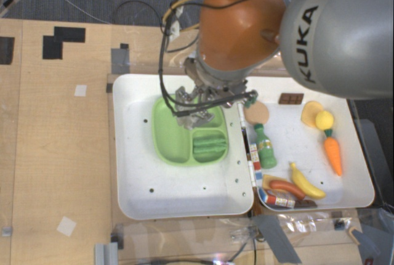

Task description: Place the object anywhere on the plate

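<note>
Camera view, slanted look down on both bins. Green divided plate (188, 142) lies in the left bin (141, 196), centre of frame. Gripper (196, 111) hangs over the plate's upper edge, low, its metal parts overlapping the plate rim in this view. Whether it touches the plate — cannot tell.

Task status: judged not done. The plate's visible compartments look bare; nothing rests on the lower half. The upper part sits under the gripper, so a small item there would be hidden. Which object is meant is not evident. Candidates all lie in the right bin (357, 196), right of centre: green bottle (265, 146), banana (305, 181), carrot (333, 154), lemon (324, 120), a tan disc (257, 113), a brown bar (290, 98), a red sausage (285, 187). No object is visible between the gripper's parts, so no hold can be claimed.

Hand state: cannot tell — mechanism is cluttered, seen from above.

Arm pose: arm (345, 23) enters from upper right, orange band (240, 23) above the wrist, wrist pointing straight down over the plate's top edge. Black cable (162, 66) loops down the left side of the wrist.
</note>
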`<state>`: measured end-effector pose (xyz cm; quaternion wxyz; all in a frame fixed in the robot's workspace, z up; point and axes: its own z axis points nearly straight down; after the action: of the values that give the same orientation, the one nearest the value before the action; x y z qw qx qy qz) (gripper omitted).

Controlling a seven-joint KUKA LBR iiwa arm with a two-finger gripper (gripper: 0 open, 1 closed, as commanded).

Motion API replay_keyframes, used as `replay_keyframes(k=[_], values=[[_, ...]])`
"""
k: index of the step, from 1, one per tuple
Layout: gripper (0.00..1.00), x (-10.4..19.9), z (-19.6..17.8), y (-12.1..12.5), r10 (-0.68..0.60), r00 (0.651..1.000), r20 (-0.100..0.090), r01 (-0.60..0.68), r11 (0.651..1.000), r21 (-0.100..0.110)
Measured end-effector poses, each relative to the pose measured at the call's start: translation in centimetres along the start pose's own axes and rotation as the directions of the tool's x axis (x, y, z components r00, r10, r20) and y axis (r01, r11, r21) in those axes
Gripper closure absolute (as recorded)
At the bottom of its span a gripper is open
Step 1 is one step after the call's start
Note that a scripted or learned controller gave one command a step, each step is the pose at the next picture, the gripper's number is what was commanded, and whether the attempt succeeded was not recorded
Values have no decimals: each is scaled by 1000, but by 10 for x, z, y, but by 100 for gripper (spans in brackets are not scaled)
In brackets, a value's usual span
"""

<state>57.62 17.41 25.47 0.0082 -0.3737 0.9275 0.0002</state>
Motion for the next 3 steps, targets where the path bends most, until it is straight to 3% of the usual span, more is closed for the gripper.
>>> replay_keyframes(k=[1,2,3], values=[[100,39,-50,-49,-283,959,-4,283,959,-1],[100,-2,86,-14,-347,938,-12,347,938,-19],[100,-72,85,-3,-92,996,-3,92,996,-5]])
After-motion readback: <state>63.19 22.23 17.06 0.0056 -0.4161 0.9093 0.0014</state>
